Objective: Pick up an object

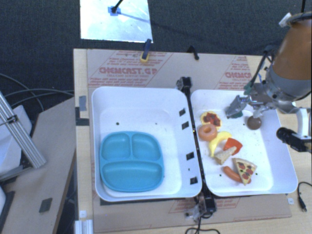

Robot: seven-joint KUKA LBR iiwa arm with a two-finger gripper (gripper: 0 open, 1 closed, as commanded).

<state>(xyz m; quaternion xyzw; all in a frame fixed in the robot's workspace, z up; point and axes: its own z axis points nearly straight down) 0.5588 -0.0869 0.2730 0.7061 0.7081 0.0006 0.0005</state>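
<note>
1. Near edge of the right bin (280,155): pizza slice (245,170) and sausage (231,173) lie just beside each other, close to the near rim. Reachable, but the rim limits my approach from that side.
2. Mid right bin: bread wedge (225,155), banana (219,140), red pepper piece (234,144) and donut (208,131) are packed touching or nearly so. My read: a pinch there risks catching two things.
3. Farther: small red-topped piece (210,118) sits near the divider wall, apart from the cluster's near side.
4. Brown round piece (254,123) sits alone toward the right, open floor around it. Probably the easiest target.
5. My gripper (247,106) hangs over the far part of the right bin, just above that brown piece. Fingers look spread apart, nothing between them. Nothing picked yet.
6. Left bin (141,101): blue divided tray (130,161) in the near half, far half bare floor. Plenty of room there, but no need to cross the divider.
</note>
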